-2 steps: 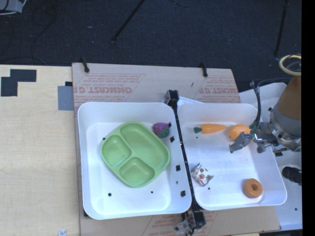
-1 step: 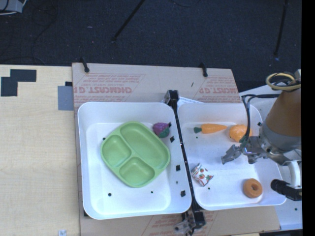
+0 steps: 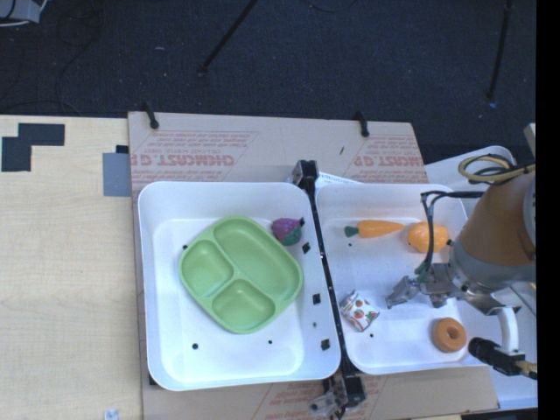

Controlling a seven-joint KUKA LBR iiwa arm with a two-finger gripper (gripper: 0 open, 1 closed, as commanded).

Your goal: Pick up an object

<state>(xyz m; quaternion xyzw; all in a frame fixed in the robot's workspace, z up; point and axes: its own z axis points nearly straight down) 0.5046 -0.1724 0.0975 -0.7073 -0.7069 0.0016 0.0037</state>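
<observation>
In the right bin lie an orange carrot, a round orange fruit, a brown doughnut and a small red-and-white packet. My gripper hangs low over the middle of this bin, between the orange fruit above it and the doughnut below right. It stands open with nothing between its fingers. The packet lies just to its left, apart from it. The arm covers the bin's right side.
The left bin holds a green divided plate and a small purple object by the plate's far corner. A black divider runs between the bins. Cables lie at the right.
</observation>
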